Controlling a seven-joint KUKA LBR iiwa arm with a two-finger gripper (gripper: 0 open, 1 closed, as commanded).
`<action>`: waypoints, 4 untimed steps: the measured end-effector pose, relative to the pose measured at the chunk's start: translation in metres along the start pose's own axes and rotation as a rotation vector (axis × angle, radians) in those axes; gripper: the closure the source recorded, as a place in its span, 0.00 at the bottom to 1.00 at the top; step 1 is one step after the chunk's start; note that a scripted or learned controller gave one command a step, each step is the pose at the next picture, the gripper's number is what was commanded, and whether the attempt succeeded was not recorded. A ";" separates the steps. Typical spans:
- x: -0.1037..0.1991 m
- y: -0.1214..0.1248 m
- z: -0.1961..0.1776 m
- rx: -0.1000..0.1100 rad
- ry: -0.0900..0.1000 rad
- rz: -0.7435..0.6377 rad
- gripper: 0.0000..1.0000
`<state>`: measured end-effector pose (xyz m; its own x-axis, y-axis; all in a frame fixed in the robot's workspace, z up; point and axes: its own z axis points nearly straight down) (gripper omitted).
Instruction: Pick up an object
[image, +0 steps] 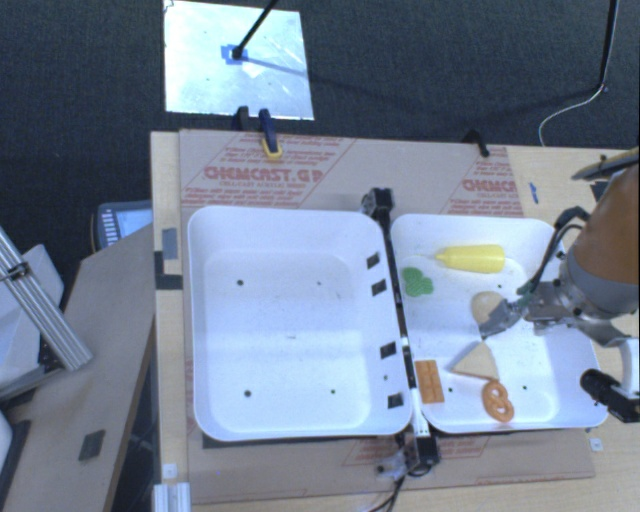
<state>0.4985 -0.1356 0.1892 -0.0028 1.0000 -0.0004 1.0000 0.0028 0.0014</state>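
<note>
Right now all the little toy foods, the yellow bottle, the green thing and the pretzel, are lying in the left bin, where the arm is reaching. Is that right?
Not quite: it is the right bin, not the left. The camera view shows the yellow bottle, the green thing and the pretzel lying in it, with the arm reaching in and its pincer low among them.

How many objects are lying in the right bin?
6, though the hand may hide more: yellow bottle at the back, green piece near the divider, tan round piece under the hand, tan wedge, orange block and pretzel at the front.
</note>
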 end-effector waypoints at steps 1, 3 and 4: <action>-0.026 0.025 -0.119 -0.015 -0.006 -0.002 0.00; 0.030 0.061 -0.350 -0.010 -0.001 -0.007 0.00; 0.095 0.003 -0.347 -0.002 0.002 -0.008 0.00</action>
<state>0.5011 -0.0409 0.5358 -0.0108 0.9999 0.0020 0.9999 0.0107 0.0032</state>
